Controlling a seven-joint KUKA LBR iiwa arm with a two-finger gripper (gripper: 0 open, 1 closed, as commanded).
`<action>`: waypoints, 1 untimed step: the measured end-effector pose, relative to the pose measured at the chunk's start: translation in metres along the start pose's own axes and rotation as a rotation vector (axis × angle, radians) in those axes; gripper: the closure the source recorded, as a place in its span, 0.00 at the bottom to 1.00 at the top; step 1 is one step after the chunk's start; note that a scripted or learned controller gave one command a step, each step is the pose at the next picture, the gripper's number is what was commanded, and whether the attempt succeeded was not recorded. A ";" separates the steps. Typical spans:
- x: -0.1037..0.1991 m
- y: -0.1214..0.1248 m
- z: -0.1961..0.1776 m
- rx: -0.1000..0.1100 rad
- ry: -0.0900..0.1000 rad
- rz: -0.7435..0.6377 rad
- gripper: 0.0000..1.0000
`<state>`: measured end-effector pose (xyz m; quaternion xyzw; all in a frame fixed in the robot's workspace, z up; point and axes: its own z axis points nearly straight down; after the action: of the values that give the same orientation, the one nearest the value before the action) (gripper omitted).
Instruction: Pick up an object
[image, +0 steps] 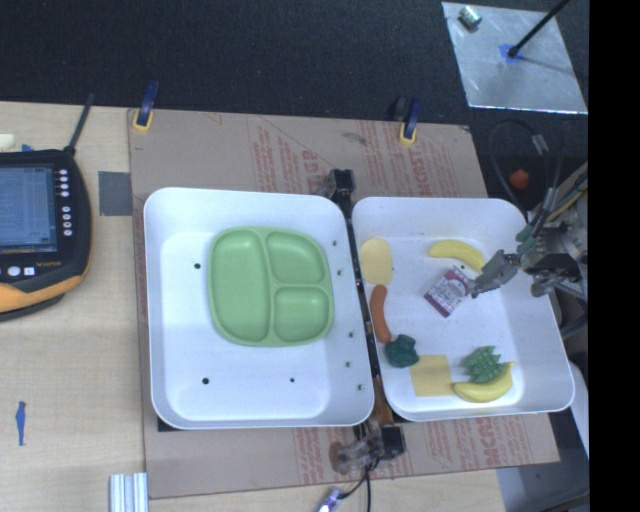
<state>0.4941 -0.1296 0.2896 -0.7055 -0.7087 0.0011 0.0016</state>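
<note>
Presently the gripper (497, 272) sits low over the right bin (530, 330), beside a small purple-and-white packet (446, 291) lying near a banana (457, 251); its state cannot be told.

Grey metal gripper (497, 272) at the right bin's edge

Its visible finger (488, 277) is a slim, dull grey bar; behind it sits a blocky grey-and-black wrist body (details blurred), with thin pale and yellowish cables running up and away toward the right.
</note>
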 end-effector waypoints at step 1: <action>-0.028 0.078 0.138 0.003 -0.001 0.000 0.00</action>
<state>0.5714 -0.1576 0.1515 -0.7055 -0.7087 0.0027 0.0021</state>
